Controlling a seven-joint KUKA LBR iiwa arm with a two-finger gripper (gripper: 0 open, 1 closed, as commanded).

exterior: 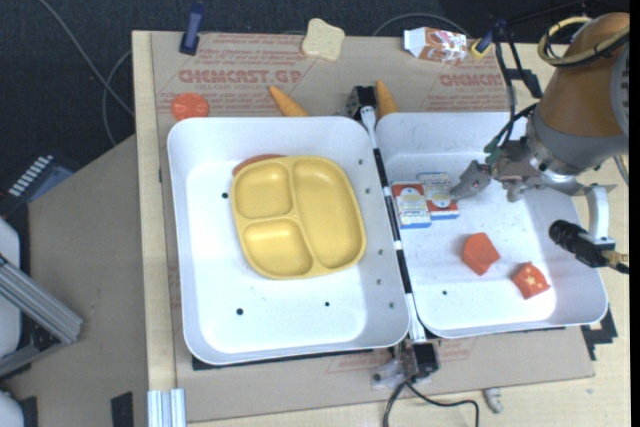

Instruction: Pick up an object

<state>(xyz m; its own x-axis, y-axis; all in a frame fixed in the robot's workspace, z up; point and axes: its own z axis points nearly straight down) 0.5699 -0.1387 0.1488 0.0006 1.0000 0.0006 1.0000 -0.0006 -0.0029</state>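
Red cube (480,253) mid-bin, open floor around.

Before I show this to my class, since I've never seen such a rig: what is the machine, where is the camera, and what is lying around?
The camera hangs above a bench and looks down at a slant. The machine entering from the right is a robot arm, grey with an orange band, ending in a two-finger gripper. Its job is to pick up an object. Two shallow white bins sit side by side. The left bin holds a yellow divided plate. The right bin holds a small carton, an orange block and a smaller orange piece. The gripper hovers near the carton; nothing can be seen between its fingers. Beyond the bins, on the bench, lie toy items such as a bread slice and another carton.
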